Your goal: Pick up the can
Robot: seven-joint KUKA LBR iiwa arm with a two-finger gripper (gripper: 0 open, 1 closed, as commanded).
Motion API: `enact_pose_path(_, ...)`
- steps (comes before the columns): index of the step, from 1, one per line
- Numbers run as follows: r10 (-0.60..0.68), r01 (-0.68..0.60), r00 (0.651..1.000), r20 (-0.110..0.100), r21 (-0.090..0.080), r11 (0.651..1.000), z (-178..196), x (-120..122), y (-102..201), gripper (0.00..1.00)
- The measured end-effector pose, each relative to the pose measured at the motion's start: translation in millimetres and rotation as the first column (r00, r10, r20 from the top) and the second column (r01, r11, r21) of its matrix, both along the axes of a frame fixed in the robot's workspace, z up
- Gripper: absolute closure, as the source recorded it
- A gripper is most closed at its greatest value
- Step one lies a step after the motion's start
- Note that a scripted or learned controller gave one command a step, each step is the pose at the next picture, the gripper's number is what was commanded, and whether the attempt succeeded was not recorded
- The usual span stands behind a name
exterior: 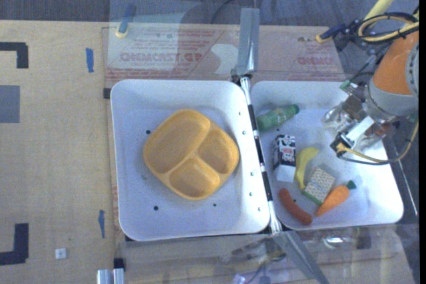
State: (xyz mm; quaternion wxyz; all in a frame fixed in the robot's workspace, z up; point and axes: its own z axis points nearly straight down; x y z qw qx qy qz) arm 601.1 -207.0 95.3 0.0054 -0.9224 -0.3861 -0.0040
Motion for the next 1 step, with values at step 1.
enact_pose_path(1,0.108,-0.108,0.994,0.003,-0.012,0.994,-6.5,-93.0,54.7,0.0)
